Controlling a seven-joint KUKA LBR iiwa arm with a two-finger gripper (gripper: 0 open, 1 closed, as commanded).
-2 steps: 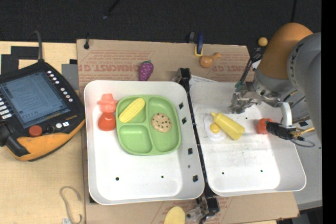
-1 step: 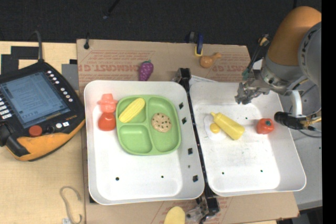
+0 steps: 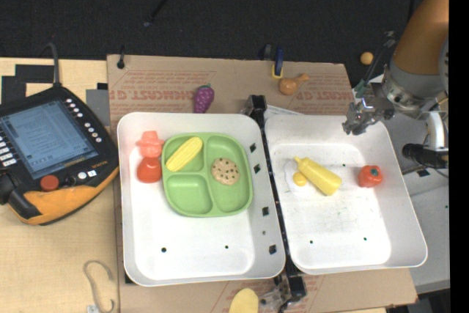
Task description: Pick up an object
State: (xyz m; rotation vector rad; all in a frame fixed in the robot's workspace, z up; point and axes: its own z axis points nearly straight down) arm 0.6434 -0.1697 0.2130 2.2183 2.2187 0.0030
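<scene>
Nearest the camera, at six o'clock below the bins, a yellow toy [image 3: 244, 300] lies on the cardboard sheet [image 3: 242, 88], just off the front rims. Both white bins have bare floor along their near halves.

The left bin [image 3: 190, 260] holds a green divided plate [image 3: 207, 175] toward its far half. On the plate, a corn cob [image 3: 182, 152] fills the ten o'clock compartment and a cookie [image 3: 226, 171] sits in the two o'clock compartment; the near compartment has nothing on it. Touching or just beside the plate at nine o'clock stands a red and pink toy [image 3: 149, 156], close to the bin's left wall.

The right bin [image 3: 352, 245] carries a yellow mustard bottle [image 3: 317, 175] lying on its side near the middle, its length running from ten to four o'clock. A red tomato [image 3: 371, 175] lies at three o'clock from the bottle, apart from it and near the right wall.

Beyond the bins, on the cardboard, a purple grape bunch [image 3: 204, 97] lies at twelve o'clock from the left bin, and a tan pear-like toy [image 3: 291, 83] sits farther right.

Over the right bin's far right corner, at one o'clock from the bottle, the gripper [image 3: 356, 119] hangs above the rim, well apart from both the bottle and the tomato. Nothing shows between its tips; whether it is open or closed I cannot tell.
</scene>
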